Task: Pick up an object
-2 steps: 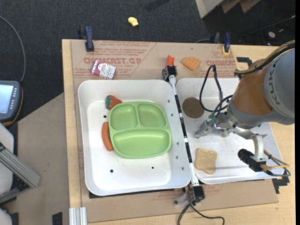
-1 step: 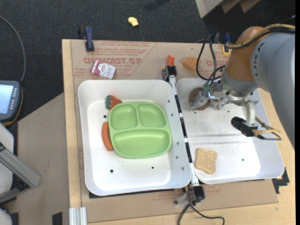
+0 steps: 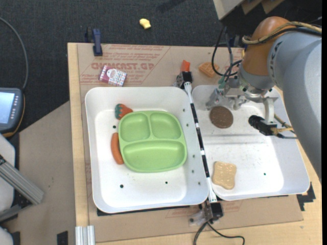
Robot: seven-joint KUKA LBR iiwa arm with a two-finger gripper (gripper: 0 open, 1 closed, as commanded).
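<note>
My gripper (image 3: 225, 102) hangs over the far left part of the right bin (image 3: 286, 180), its fingers spread apart and open. Just in front of its fingertips a brown round patty (image 3: 222, 118) lies flat on the bin floor; nothing sits between the fingers. A tan slice of toast (image 3: 224, 175) lies near the front left corner of the same bin. In the left bin (image 3: 99, 180) a green divided plate (image 3: 152, 141) takes up the middle, with an orange sausage-like piece (image 3: 116, 149) along its left side and a red and green piece (image 3: 122, 110) at its far left corner.
The ridge between the two bins (image 3: 196, 137) runs just left of the patty. On the cardboard behind the bins lie a pink and white packet (image 3: 112, 75), a blue clip (image 3: 96, 41) and an orange lump (image 3: 207, 69). The arm covers the right bin's far right.
</note>
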